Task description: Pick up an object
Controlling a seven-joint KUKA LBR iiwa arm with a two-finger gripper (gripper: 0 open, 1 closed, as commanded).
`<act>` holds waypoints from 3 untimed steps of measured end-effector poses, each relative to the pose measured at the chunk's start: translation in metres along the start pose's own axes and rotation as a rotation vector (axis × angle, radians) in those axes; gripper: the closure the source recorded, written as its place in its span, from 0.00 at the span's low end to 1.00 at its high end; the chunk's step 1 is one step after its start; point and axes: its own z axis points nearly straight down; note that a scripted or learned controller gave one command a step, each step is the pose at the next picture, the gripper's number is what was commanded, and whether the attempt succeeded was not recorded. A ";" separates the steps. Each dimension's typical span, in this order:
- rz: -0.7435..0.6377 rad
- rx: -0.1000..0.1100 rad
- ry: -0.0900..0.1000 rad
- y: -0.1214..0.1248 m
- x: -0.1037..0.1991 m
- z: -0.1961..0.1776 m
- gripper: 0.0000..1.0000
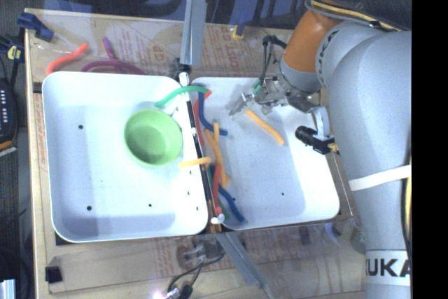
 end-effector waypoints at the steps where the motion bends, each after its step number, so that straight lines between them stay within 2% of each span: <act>1: -0.056 0.001 0.002 0.000 0.000 0.007 0.00; 2: -0.056 0.001 0.002 0.000 0.000 0.007 0.00; 3: -0.061 0.000 0.001 0.002 0.001 -0.004 1.00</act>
